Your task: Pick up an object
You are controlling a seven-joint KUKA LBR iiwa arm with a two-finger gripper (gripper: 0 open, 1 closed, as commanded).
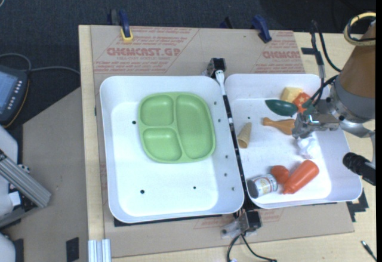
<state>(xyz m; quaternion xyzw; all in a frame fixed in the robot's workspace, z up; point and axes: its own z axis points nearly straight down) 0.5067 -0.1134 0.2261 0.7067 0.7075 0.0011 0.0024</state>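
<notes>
Left bin (119, 153): white, with small black dots on its floor. Divided plate (177, 126) inside it: pale green, plain. Right of the plate, second bin (262, 96): white. In that bin: tan cone (244, 134); teal spoon head (280, 107) on a brown wooden handle (279, 125); yellow block (290, 95); orange-red carrot shape (298, 176); silver can (262, 185). Worktop (179, 46): tan board with red lettering; blue and yellow clamps (125, 23) at its far edge. Arm (358, 79): orange band over grey.
</notes>
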